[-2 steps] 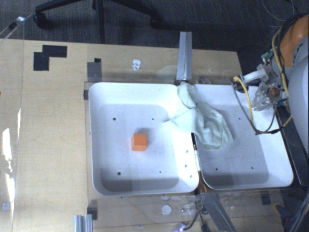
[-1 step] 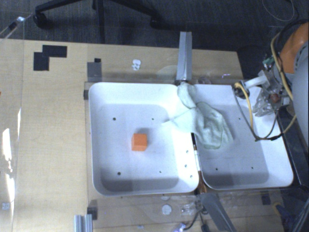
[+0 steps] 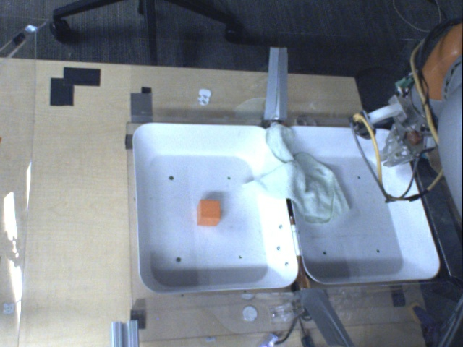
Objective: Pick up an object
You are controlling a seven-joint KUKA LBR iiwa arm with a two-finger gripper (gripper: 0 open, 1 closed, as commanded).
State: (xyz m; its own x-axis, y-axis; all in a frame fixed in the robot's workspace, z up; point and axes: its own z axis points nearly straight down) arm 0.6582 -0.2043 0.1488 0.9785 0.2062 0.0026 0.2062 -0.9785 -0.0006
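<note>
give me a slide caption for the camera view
Orange cube in the left bin, grey cloth draped over the divider, gripper at the right bin's edge.

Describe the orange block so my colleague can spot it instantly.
Find the left shallow white bin. Near the middle of its floor sits a small orange cube, alone. The crumpled pale grey-green cloth draped over the divider is soft and shapeless; the cube is bright and square.

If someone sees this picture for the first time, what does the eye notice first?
First, the orange cube, bright against the left bin, near its middle. Next, the pale cloth, draped over the divider between the bins and lying mostly in the right bin. The gripper hangs at the right bin's far right edge, away from both.
</note>
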